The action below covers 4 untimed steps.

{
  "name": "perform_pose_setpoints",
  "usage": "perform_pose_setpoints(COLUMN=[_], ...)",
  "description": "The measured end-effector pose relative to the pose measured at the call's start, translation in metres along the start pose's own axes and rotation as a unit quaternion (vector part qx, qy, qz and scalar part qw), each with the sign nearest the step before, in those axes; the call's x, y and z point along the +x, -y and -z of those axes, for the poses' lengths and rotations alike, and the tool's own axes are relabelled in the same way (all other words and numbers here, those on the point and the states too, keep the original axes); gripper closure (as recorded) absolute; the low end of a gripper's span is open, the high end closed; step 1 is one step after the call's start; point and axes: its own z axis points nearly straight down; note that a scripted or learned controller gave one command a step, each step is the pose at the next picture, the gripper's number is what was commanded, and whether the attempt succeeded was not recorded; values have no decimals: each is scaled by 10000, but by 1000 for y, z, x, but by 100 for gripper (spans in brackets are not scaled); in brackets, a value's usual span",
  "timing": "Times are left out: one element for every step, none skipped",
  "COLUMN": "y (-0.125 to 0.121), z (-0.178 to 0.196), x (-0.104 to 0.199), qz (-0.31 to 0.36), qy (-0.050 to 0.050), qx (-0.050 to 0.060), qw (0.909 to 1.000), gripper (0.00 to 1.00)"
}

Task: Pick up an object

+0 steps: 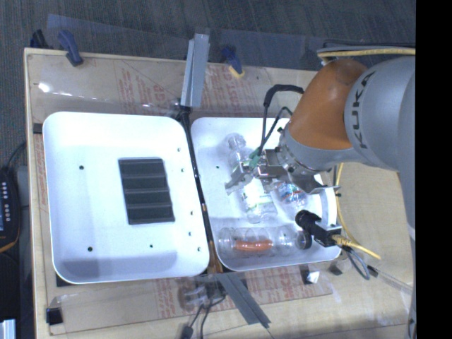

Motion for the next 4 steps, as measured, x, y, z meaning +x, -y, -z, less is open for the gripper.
perform_pose_setpoints(y=[-17,-98,-98,-82], z=[-67,-121,-110,-70], x=[-47,-82,-81,-49], qz=[303,379,401,927], qy=[29,4,4,1], qx=[-55,-15,-7,-5], qw=[9995,9993,9992,9957], gripper=[0,0,100,100])
